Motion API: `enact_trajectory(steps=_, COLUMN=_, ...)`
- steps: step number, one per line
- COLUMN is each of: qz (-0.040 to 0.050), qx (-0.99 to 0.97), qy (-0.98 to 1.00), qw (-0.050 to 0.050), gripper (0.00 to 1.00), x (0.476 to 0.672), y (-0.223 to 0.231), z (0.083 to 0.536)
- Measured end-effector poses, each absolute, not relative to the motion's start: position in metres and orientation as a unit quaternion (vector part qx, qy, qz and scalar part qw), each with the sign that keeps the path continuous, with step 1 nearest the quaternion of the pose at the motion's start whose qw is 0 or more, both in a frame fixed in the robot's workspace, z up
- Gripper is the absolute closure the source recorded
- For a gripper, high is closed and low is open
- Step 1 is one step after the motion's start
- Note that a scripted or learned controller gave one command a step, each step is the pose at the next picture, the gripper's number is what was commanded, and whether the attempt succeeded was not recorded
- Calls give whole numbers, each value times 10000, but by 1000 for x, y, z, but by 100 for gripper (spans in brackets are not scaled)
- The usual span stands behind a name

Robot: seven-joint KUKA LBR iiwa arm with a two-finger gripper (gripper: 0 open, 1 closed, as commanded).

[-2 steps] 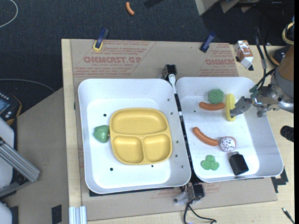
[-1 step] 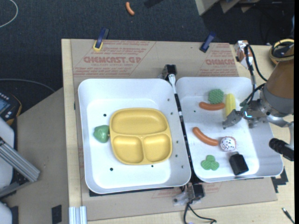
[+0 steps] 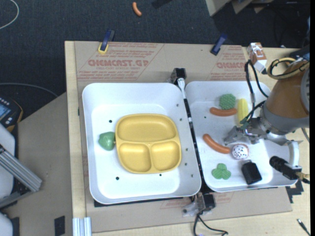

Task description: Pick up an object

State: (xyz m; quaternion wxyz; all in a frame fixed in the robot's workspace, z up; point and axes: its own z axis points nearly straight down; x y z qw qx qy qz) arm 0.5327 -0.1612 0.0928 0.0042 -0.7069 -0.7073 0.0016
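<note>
Two shallow white bins are carried side by side on the bench. In the camera view, the left bin [image 3: 93, 132] holds a yellow divided tray [image 3: 147, 142] near its middle, with a green leafy piece [image 3: 106, 140] touching the tray's left edge. The right bin [image 3: 206, 95] carries the loose things: a green broccoli-like piece [image 3: 227, 101] and a yellow corn piece [image 3: 242, 109] toward the far edge, a sausage [image 3: 223, 112] just in front of them, a second sausage [image 3: 216, 143] near the bin's middle, a white speckled ball [image 3: 240, 152] just beside it, a green clover-shaped piece [image 3: 221, 171] and a black block [image 3: 251, 173] along the near edge.

The arm [image 3: 288, 100] is reached in from the right, and the end effector [image 3: 242, 134] is lowered into the right bin, just above the speckled ball and close to the right end of the second sausage. Whether its tips are spread or closed cannot be told, as they are blurred against the bin floor; nothing is seen held between them.

The step in hand is judged to be the descent onto a target, probably the ball or the second sausage. A closing of the grip on that thing, followed by a straight lift, would be called for next; a slip of the round ball is a risk.
</note>
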Motion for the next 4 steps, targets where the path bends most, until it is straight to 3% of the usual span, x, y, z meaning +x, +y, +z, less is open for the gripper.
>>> enact_trajectory(steps=1, qz=8, qx=-7071, qy=-7071, qw=23, gripper=0, x=532, y=-161, z=84)
enact_trajectory(steps=2, qz=0, qx=-7075, qy=-7067, qw=4, gripper=100, x=533, y=-161, z=95)
enact_trajectory(steps=4, qz=-21, qx=-7064, qy=-7078, qw=-42, gripper=100, x=538, y=-163, z=218)
